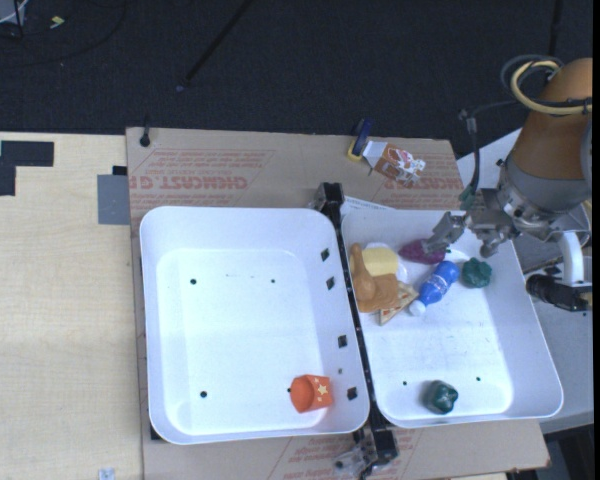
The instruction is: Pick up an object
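Objects for picking are gathered mostly in the right bin, the one nearer the arm. A blue bottle is seen lying at a slant near the middle of that bin's far half, with its white cap end pointing toward the near left. Just right of the bottle a dark green lump is found, close to the bin's right wall. A purple piece lies just beyond the bottle, toward the far wall. Against the left wall of this bin a yellow block is set upon a tan, crumpled thing, and the two are touching. A second dark green ball rests alone near the near wall, well apart from the rest. In the left bin a single orange block is seen, tucked into the near right corner. The gripper hangs over the far right part of the right bin, above the purple piece, the bottle and the green lump; its fingers are spread apart, and nothing is seen between them. The arm is seen rising behind it at the right, grey below its orange band. Beyond the bins, on the brown board beneath them, a small printed packet and a blue-and-yellow clip lie near the far edge.
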